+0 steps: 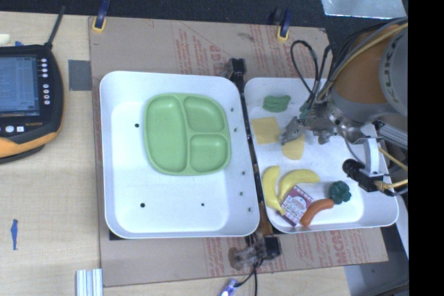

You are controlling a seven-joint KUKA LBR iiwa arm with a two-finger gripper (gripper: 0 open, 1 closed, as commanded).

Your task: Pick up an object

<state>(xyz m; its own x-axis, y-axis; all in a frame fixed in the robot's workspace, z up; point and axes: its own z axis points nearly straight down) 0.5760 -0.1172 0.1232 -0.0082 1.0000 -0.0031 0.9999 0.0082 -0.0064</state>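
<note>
Cheese wedge (293, 149): pale yellow, right bin (378, 218), directly under gripper (295, 132); whether the tool grips it cannot be told. Beside wedge: yellow square (264, 129), green piece (276, 103). Below wedge: bananas (286, 185), carrot (323, 204). Left bin: green divided plate (186, 133).

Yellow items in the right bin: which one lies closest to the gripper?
The small yellow piece, directly beneath the gripper. The yellow square block sits further left, and the two bananas lie lower in the right bin.
</note>
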